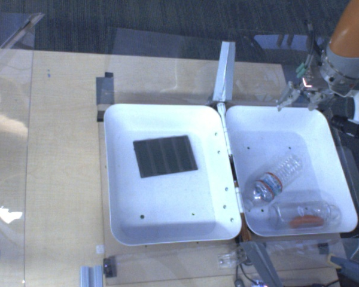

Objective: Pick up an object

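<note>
My jaws (300,91) sit at the far right, over the back rim of the right bin (323,124), well apart from anything graspable. How far open they are I cannot tell: small, blurred metal bits against dark clutter. Nothing visible between them, so I count myself as holding nothing.

Candidates are all in the right bin. A clear plastic water bottle (277,179) lies on its side, slanted, cap end toward the near left, label band near the cap. Just beside it, along the near wall, lies a clear tube-like container (304,214) with something orange-red inside. They look near or touching at the bottle's cap end; can't say which. The left bin (116,160) holds a flat dark ribbed pad (165,155), lying flat, poor to pinch.

Step in hand, as I judge it: approach, not yet over a target. Best pick is probably the water bottle: more open floor round it. Come down over its mid body, jaws across the short axis, not along the length. Round, slick plastic may roll or squirt out, so centre well and close square. The container hugs the near wall; little finger room there.

Hard to make out: the container's exact outline, what the orange thing is, my wrist beyond the orange band (353,26), cut off at the frame edge. Tabletop (60,160) glare hides detail at left.
</note>
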Motion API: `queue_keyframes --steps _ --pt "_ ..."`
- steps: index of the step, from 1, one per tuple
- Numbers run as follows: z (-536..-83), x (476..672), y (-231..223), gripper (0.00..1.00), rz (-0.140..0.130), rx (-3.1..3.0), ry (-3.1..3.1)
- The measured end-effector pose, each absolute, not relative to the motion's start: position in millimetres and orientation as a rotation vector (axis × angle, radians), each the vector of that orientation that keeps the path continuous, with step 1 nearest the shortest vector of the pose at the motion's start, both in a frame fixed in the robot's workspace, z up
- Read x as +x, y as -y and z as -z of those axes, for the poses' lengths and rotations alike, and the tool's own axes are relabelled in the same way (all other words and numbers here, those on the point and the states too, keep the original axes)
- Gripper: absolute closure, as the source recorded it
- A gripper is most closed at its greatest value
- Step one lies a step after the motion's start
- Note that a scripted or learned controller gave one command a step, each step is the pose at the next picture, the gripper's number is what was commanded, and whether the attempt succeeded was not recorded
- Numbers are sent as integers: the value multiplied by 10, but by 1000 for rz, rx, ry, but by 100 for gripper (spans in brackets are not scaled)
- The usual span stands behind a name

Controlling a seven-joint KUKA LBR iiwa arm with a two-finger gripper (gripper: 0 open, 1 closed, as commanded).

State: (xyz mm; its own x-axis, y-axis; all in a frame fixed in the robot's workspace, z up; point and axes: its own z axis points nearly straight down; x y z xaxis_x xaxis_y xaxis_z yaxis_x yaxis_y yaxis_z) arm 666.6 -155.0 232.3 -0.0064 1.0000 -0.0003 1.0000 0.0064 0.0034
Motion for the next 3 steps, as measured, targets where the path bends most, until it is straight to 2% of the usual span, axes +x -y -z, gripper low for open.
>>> queue_keyframes --steps 1,2,3 --pt "-1561 5856 1534 0 -3 1788 -2580" --pt "-907 5458 1538 0 -10 1462 -2762" --pt "-910 5035 982 0 -14 1457 -2766"
